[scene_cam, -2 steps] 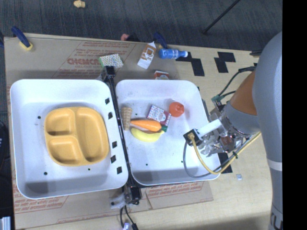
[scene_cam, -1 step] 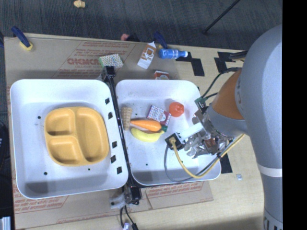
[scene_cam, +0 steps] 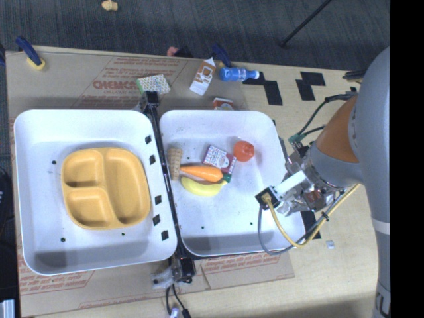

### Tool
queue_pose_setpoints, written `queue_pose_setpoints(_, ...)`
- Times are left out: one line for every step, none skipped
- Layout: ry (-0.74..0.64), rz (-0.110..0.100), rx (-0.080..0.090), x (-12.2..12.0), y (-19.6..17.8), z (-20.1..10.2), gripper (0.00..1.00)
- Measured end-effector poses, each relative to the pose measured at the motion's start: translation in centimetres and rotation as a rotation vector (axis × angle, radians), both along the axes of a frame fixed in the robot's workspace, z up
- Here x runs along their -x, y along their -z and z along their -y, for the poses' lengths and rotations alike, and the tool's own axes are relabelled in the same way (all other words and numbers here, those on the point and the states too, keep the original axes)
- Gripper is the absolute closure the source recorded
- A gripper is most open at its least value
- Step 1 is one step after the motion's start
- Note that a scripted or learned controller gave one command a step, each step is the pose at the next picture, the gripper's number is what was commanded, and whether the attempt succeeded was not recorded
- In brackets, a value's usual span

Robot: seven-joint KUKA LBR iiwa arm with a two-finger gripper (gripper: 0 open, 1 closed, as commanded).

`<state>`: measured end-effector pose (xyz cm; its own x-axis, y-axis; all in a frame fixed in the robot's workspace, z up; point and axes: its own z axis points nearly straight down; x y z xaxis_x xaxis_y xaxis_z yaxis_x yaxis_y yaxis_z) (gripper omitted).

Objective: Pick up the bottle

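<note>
While the arm (scene_cam: 361, 138) reaches in from the right, the bottle (scene_cam: 237, 75) lies on its side on the table (scene_cam: 318, 277), beyond the far rim of the right bin (scene_cam: 265, 234) and well apart from the gripper (scene_cam: 291, 201), up and to its left. Bottle: small, blue, with a lighter cap end pointing right toward black marks on the table top.

Just left of the bottle, a small white-and-brown carton (scene_cam: 202, 76) lies on the table; further left, a patterned packet (scene_cam: 154, 83). Another small carton (scene_cam: 222, 103) sits at the far rim of the right bin, between bottle and bin interior.

Inside the right bin, left of the gripper: a red round fruit (scene_cam: 244, 150), a red-and-white packet (scene_cam: 217, 158), an orange carrot (scene_cam: 202, 173) lying over a yellow banana (scene_cam: 203, 188), and a tan cone-like piece (scene_cam: 174, 161) near the bin's left wall. All of these are nearer the gripper than the bottle is.

Left bin (scene_cam: 33, 244), furthest from the gripper, holds a yellow divided tray (scene_cam: 106, 187).

Gripper sits over the right bin's right rim, near its front corner. A yellow cable (scene_cam: 281, 234) loops below it into the bin. How wide the gripper stands cannot be told from this angle, and nothing can be made out in its grasp.
</note>
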<state>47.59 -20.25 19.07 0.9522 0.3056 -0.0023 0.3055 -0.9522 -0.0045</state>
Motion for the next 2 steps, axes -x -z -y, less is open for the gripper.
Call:
queue_pose_setpoints(-0.007,-0.003,-0.004,0.0,-1.0,-0.1,1.0)
queue_pose_setpoints(0.094,-0.002,-0.002,0.0,2.4,-3.2,1.0)
